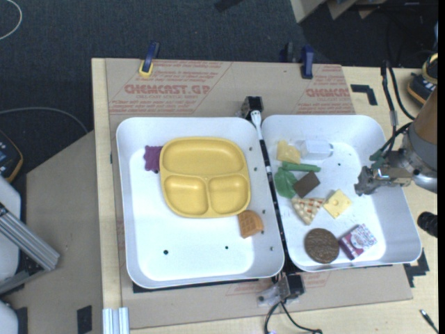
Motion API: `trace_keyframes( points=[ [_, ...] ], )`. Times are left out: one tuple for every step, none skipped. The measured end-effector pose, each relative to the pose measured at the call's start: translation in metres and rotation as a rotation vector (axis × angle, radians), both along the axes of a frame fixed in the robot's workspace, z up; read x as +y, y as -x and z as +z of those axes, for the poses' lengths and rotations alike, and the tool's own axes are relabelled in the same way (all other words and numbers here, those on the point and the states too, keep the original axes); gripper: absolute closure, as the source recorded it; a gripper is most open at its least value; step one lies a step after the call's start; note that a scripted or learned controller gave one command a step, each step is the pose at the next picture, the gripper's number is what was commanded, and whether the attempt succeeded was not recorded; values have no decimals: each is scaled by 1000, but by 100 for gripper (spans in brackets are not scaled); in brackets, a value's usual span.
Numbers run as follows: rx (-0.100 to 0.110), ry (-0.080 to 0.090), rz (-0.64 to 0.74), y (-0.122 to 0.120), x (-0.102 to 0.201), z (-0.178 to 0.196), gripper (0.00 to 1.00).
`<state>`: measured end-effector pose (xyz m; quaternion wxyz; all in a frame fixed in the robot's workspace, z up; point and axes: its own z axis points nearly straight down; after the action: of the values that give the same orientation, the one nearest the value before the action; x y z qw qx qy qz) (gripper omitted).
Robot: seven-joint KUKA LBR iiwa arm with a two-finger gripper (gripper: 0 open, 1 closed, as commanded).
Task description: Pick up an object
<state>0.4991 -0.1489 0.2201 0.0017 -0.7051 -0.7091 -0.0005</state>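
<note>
The gripper (pixel 368 179) reaches in from the right and hangs over the right side of the right bin (pixel 389 218), with nothing seen in it. Just left of it lies a yellow cheese wedge (pixel 337 204). Further left are a pizza slice (pixel 308 208), a brown block (pixel 306 184), a green piece (pixel 285 181), a yellow chunk (pixel 288 152) and a clear item (pixel 318 147). A round brown cookie (pixel 322 245) and a red-and-white wrapped pack (pixel 357 239) sit near the bin's front edge.
The left bin (pixel 188 256) holds a yellow divided plate (pixel 205 175), a purple item (pixel 152 158) at the plate's left and an orange-brown piece (pixel 250 223) at its front right. A black divider (pixel 268 179) runs between the bins. Cables hang at the far right.
</note>
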Motion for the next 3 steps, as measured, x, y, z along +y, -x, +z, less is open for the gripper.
trace_keyframes(
  points=[
    [-5,2,2,-21,60,7,100],
    [-4,3,-1,-39,96,-5,100],
    [0,3,-7,-32,95,-5,100]
  ],
)
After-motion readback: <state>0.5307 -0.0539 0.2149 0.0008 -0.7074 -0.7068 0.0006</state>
